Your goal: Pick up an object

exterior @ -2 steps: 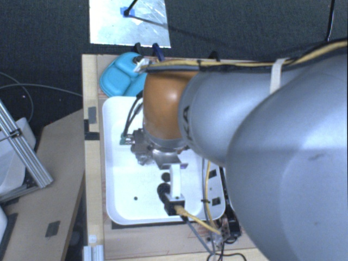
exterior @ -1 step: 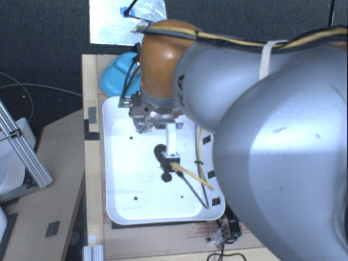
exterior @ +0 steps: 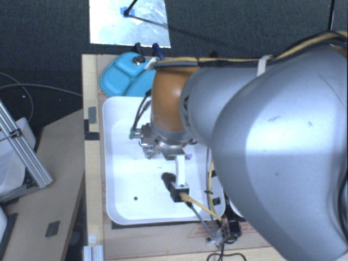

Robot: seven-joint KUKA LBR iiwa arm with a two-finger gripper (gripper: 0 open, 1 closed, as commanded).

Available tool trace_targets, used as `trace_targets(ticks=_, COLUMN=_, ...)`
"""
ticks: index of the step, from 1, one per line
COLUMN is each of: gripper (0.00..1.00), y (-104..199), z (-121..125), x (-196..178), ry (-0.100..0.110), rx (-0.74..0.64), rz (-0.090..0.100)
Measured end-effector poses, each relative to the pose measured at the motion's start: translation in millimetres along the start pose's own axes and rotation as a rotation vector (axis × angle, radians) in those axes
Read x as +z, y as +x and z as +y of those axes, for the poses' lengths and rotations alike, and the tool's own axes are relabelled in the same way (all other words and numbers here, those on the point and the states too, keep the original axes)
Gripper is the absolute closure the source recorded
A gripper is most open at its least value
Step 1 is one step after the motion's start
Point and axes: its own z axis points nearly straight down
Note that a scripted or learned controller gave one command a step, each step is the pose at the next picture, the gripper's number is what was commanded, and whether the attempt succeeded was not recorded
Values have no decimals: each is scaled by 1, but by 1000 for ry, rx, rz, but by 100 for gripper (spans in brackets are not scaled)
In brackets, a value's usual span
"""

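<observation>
Camera view, looking down at a slant: the grey arm (exterior: 272, 135) reaches in from the right and covers most of the right half. Its orange band (exterior: 168, 99) sits just above the wrist. Below the band the tool (exterior: 161, 145) hangs over the white bin (exterior: 117, 162), above the bin's middle and nearer its right edge than its left. The wrist hides the tool's tip from above. I cannot tell whether the tool is open or closed, nor whether it touches the bin's floor.

The light blue object (exterior: 126, 75) lies at the far left corner of the surface (exterior: 92, 162), right at the bin's far rim. Whether it rests on that rim or just behind it cannot be told. It is rounded and lumpy, with a paler cap-like part on top, and its right end passes behind the orange band. It is apart from the tool, toward the far edge. A dark blue piece (exterior: 157, 50) stands up just beside it at the far edge.

A dark speck (exterior: 135, 198) sits on the bin's floor toward the near left corner, well apart from the tool.

Beyond the far edge of the surface lies a shiny sheet (exterior: 128, 15) on dark ground. Off the left edge, a metal rail (exterior: 24, 145) runs at a slant.
</observation>
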Motion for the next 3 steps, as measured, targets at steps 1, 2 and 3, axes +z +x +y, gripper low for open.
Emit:
trace_targets(ticks=1, gripper=100, y=34, z=-40, x=-166, ry=-21, rx=-11, rz=12)
trace_targets(ticks=2, gripper=100, y=11, z=-64, x=-134, ry=-4, rx=-1, rz=1)
trace_targets(ticks=3, gripper=100, y=-13, z=-62, x=-50, ry=1, rx=1, rz=-2)
